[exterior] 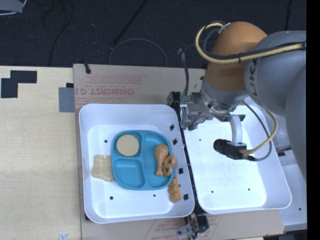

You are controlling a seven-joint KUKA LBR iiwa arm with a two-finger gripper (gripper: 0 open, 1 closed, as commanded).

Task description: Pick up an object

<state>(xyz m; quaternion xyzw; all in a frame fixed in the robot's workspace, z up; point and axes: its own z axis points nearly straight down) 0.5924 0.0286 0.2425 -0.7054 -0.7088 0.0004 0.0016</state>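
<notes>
Approach step: gripper at frame centre, open or closed cannot tell; next needs descent lower-left onto drumstick in blue tray

The grey arm reaches in from the right, orange band uppermost, with its gripper pointing down near the scene's middle.

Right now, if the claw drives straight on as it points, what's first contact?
Likely the right bin, its bare floor at the far left corner: the claw points down there, close to the rim beside the left bin. Depth unclear; it could clip that rim.
</notes>
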